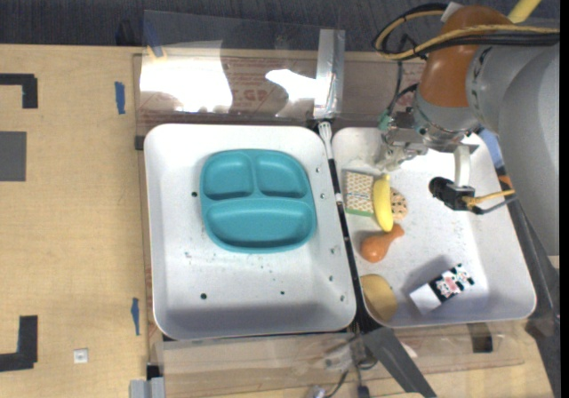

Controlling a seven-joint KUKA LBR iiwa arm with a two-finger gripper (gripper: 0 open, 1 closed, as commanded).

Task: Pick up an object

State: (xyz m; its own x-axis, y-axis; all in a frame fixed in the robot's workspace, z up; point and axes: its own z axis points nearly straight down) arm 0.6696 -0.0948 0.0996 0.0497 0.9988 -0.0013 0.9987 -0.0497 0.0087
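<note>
Camera view. Left bin (169, 298): one teal divided plate (258, 199), lying flat. Right bin (507, 290): banana (382, 202), long axis running near to far, just beside a checkered card (359, 193); orange pear-shaped piece (379, 245); tan rounded piece (380, 295); black-and-white box (443, 285). Claw (391, 152) just above the banana's far end; finger state cannot be told.

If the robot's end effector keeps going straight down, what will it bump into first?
Probably the banana. The end effector hangs just above its top end in the right bin, pointing down. Depth is hard to judge, so it might slip past and meet the bin floor instead.
</note>
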